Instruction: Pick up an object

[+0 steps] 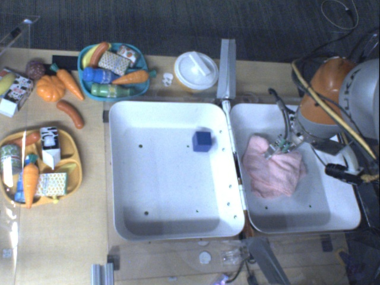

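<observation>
Reached in from the right over the right-hand bin (341,215), grey arm (356,100) bent low, pincer (284,145) down on the upper right edge of a crumpled pink cloth (272,167); open or closed, impossible to tell. Lay pale and bunched just below and left of the pincer. Sat well to its left in the other bin (148,218), small blue cube (202,140).

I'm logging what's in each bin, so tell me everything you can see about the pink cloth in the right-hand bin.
The pink cloth is a soft, crumpled piece of pale pink fabric, bunched into a rough lump with folds across it. It lies on the floor of the right white bin, toward its left wall. The claw sits at the cloth's upper right edge, seemingly touching it; whether it grips any fabric cannot be told.
</observation>
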Controlling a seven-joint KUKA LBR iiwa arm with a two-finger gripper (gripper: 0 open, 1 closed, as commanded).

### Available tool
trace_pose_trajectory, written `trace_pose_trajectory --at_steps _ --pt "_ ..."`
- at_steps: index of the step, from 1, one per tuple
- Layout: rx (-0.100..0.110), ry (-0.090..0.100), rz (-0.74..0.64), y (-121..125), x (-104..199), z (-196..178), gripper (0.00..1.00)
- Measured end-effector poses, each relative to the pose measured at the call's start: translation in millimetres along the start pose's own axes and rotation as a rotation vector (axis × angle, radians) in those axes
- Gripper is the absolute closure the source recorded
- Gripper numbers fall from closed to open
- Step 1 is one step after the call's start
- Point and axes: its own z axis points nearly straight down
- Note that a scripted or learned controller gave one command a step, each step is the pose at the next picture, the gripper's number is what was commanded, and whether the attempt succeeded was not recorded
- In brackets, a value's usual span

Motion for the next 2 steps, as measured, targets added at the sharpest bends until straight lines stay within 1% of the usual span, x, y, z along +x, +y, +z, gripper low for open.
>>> trace_pose_trajectory --at_steps 1,2 --pt "-0.005 -0.003 -0.005 2.8 0.0 -11.2 1.0" --pt "-0.004 -0.003 -0.005 2.8 0.1 -11.1 0.0"
